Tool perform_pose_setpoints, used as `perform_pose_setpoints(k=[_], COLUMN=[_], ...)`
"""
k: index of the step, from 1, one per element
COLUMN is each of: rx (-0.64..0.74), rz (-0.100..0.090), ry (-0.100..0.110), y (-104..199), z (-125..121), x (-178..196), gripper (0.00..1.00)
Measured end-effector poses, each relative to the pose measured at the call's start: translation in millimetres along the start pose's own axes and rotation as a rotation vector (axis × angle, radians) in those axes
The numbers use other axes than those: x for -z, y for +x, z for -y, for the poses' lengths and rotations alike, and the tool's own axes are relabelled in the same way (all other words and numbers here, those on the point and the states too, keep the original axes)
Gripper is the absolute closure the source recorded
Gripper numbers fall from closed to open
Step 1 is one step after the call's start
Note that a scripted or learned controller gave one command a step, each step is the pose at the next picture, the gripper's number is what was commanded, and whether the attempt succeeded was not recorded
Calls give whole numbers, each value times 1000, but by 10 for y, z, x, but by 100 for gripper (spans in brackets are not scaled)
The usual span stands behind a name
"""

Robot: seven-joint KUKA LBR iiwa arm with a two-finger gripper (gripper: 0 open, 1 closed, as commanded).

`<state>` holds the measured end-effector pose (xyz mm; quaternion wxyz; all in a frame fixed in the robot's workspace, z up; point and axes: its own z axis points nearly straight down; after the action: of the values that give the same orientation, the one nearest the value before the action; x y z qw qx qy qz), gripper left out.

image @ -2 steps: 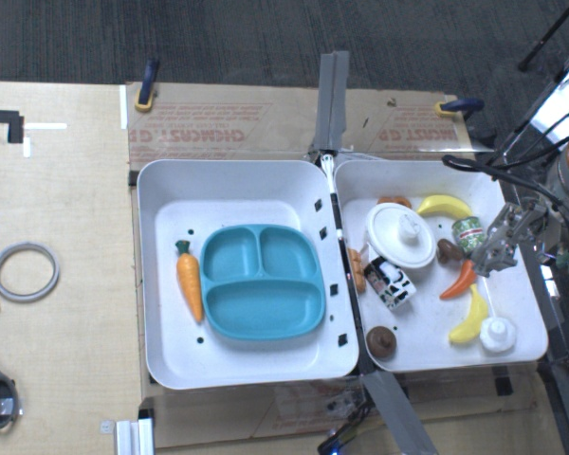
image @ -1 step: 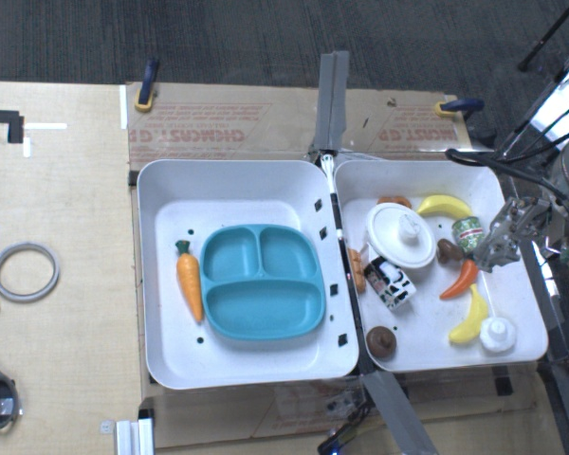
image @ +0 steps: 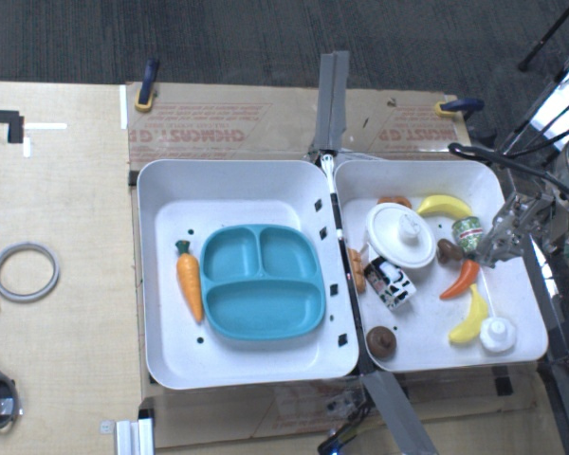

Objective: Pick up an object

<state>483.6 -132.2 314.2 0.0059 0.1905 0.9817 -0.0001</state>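
Red chili pepper (image: 460, 279), smooth and shiny like toy plastic, looks like the thing to be picked, because the robot's metal gripper (image: 494, 250) hangs just above and to the right of it. The pepper lies flat in the right white plastic bin (image: 523, 349).

Whether the gripper's two parts are apart or together, I cannot tell (it is small and blurry).

Just left of the pepper is a small dark brown lump (image: 446, 250), and past that a round white lid with a knob (image: 400, 234). Above the pepper are a green can (image: 468, 234) and a curved yellow banana (image: 444, 205). Below the pepper lie a second yellow banana (image: 470, 317) and a small white bottle (image: 497, 334).

Far to the left of the pepper, in the other bin, a blue tray with three parts (image: 263, 282) sits beside an orange carrot (image: 190, 280).

The toys lie loose and mixed, so I think they were just dropped in. The pepper is thin and slippery, so it may slide away.
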Motion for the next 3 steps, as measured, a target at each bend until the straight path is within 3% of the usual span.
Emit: perform_pose_setpoints(k=[1,2,3], rx=[-281,-277,-83], rz=[-8,-6,-9], ry=[3,4,3], y=[111,93,-161], z=[-261,-267,534], x=[-69,21,-45], gripper=[100,100,100])
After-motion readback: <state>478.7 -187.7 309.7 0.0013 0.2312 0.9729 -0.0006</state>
